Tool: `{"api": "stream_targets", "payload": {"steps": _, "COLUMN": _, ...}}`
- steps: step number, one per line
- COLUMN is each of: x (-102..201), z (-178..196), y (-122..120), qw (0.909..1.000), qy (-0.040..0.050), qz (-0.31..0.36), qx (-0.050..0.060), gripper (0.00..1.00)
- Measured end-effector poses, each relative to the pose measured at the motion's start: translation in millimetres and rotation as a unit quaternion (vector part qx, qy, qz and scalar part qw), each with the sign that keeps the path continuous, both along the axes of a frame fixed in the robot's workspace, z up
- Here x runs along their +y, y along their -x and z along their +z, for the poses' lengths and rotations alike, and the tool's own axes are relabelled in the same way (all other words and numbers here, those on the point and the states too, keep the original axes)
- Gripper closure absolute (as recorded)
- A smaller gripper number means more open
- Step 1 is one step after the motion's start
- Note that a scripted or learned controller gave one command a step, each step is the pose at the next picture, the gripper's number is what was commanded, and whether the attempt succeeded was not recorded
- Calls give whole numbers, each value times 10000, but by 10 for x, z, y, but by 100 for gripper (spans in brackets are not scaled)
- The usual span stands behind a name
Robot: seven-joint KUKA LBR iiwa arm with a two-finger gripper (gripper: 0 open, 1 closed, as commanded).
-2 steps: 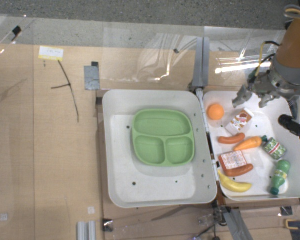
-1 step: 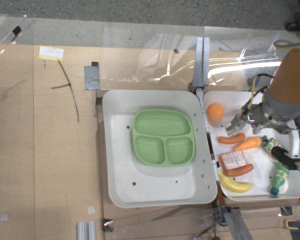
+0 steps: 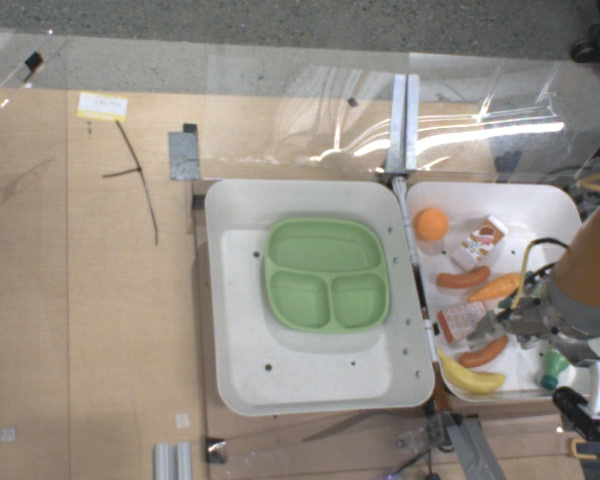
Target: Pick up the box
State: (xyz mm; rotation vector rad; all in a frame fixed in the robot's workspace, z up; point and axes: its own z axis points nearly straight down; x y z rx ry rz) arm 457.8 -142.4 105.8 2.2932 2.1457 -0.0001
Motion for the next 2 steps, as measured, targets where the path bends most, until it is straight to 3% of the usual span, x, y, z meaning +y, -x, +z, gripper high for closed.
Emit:
{"api": "stream_targets", "payload": {"steps": 1, "x": 175, "z": -148, "y": -964, "qw": 9997, "qy": 1, "qz": 236, "qx": -13, "gripper": 0}}
{"api": "stream_targets", "payload": {"steps": 2, "x": 165, "z": -33, "y": -974, "qw": 9997, "qy": 5, "qz": 235, "qx": -33, "gripper": 100}}
